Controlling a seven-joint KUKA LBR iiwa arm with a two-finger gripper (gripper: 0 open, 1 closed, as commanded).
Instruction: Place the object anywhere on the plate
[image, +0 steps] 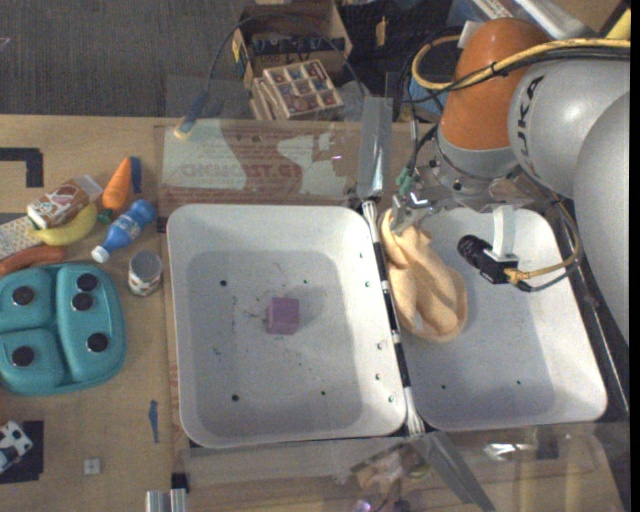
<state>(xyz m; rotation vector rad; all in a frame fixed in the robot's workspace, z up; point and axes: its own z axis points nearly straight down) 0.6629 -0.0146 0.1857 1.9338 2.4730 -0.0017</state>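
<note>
Presently we log the two-finger gripper (408, 212) pinching a limp tan cloth (428, 287) at the right white bin's (520, 390) left edge; loosely held, it could slip out.

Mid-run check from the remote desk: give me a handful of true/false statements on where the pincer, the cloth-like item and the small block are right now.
1. The small purple block lies in the left bin. True.
2. The tan cloth-like object lies in the left bin. False: it is in the right bin, against its left wall.
3. The pincer is over the upper left corner of the right bin, at the top end of the tan object. True.
4. The teal sectioned tray sits inside the right bin. False: it rests on the bench left of both bins.
5. The purple block touches the tan object. False: they lie apart, in separate bins.
</note>
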